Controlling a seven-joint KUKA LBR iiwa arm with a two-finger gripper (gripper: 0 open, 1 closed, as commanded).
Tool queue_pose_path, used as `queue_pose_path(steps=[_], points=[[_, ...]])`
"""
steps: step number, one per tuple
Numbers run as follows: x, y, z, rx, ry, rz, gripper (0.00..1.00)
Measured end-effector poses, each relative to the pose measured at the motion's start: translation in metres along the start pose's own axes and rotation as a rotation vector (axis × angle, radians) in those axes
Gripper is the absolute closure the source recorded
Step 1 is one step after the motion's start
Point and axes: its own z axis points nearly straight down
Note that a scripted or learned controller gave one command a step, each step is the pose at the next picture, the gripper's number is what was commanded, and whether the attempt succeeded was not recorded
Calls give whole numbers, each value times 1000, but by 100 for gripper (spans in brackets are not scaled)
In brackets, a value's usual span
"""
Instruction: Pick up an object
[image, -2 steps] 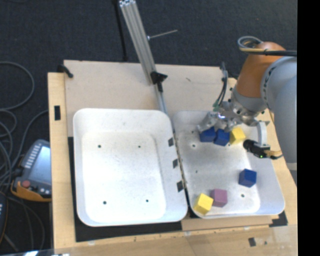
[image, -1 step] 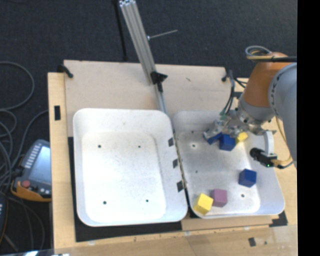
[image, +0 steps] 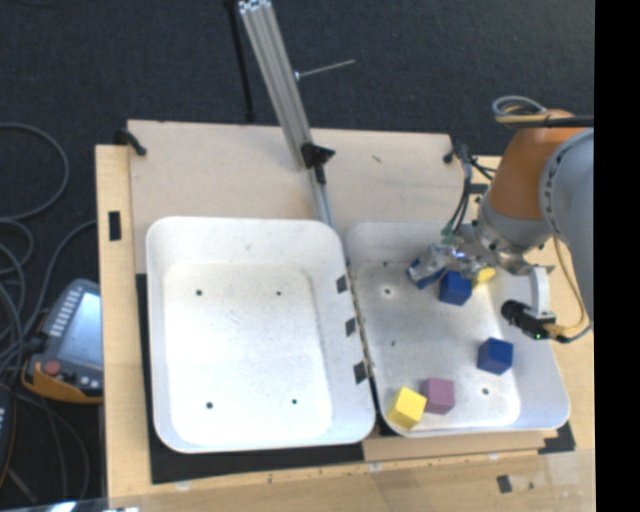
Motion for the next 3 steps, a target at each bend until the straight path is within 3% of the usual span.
queue_pose_path(steps=[1, 2, 3], points=[[34, 21, -16, 14, 8, -1, 0], [52, 28, 21, 13, 7, -1, 0], [25, 13, 22, 20, 7, 6, 0]])
